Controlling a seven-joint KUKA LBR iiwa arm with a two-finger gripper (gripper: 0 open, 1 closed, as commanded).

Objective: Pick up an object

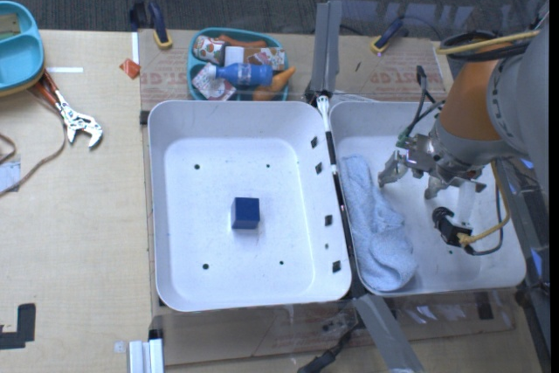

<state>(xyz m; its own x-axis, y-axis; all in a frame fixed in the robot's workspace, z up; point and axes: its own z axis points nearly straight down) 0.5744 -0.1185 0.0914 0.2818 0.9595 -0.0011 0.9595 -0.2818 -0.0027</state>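
Observation:
A small blue cube (246, 212) lies near the middle of the left bin (175, 188). A pale grey cloth (374, 223) is stretched along the left side of the right bin (489, 275). My gripper (410, 180) hangs over the right bin, just right of the cloth's upper part. Its fingers (388, 173) are spread open with nothing between them. The grey arm with its orange band (472, 96) comes in from the right.
A teal bowl (238, 65) of small items stands behind the left bin. A wrench (77, 125) and a blue tray (17, 44) lie on the bench at left. A black and yellow cable (458, 231) hangs below the wrist.

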